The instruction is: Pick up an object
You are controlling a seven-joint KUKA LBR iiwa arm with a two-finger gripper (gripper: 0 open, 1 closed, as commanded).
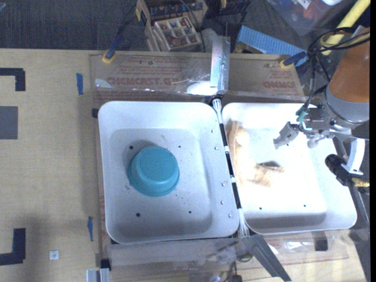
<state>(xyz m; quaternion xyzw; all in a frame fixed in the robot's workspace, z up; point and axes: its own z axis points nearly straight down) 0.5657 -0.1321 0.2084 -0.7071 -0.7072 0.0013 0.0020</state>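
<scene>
A teal bowl (153, 170) lies upside down in the left bin (111, 128). In the right bin (305, 207), a long tan piece (237, 140) rests along the left wall. A smaller brown and tan piece (268, 168) sits near the bin's middle. My gripper (301, 137) hangs over the upper right part of the right bin, up and to the right of the small brown piece and apart from it. Its two fingers (286, 136) stand spread with nothing between them, so it is open.
A cardboard wall (153, 81) runs behind both bins, with clutter and boxes beyond it. The arm's grey body with its orange band (352, 78) and cables (346, 172) crowd the right bin's right rim. The ridge between the bins (226, 157) carries small white clips.
</scene>
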